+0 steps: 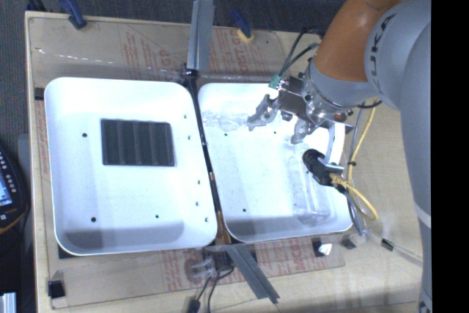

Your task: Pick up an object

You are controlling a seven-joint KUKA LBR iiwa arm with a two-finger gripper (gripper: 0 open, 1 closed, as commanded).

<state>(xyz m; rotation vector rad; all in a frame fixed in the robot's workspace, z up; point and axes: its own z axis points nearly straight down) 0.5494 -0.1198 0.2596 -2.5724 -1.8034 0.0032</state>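
A dark ribbed rectangular pad (138, 143) lies flat in the left bin (73, 223), left of its middle. A clear, crumpled plastic thing (220, 118) rests in the right bin (256, 223) near its far left corner. Another clear plastic thing (308, 196) lies along that bin's right side. My gripper (278, 126) hangs over the far part of the right bin, between the two clear things. It is open, its fingertips (258, 118) spread wide with nothing between them. The orange-banded wrist (355, 33) rises behind it.
A metal divider bar (199, 33) runs out from the gap between the bins at the back. Blue clamps (73, 12) hold the bench board's far edge. Cables (359, 194) hang from the wrist over the right bin's right rim.
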